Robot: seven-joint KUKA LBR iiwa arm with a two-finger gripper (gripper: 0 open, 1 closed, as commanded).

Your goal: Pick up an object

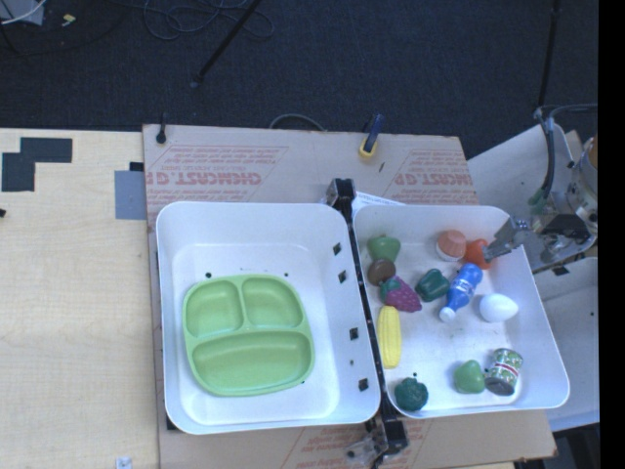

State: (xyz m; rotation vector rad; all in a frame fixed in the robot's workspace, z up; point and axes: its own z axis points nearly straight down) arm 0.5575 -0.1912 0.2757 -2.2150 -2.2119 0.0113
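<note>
The right bin (547,360) holds several toy items. Among them are a blue bottle (461,290), a white egg (498,307), a yellow corn cob (390,336), purple grapes (401,294), a green pepper (384,247), a salmon round piece (451,243), an orange piece (476,253) and a small can (504,370). My gripper (510,235) hangs over the bin's right rim near the back, just right of the orange piece. Nothing shows in its grasp.
In the left bin (195,228) lies a green divided plate (248,334). A dark green vegetable (410,394) and a light green piece (470,376) lie at the right bin's front. A black divider (356,291) joins the bins. A yellow clamp (369,145) sits behind.
</note>
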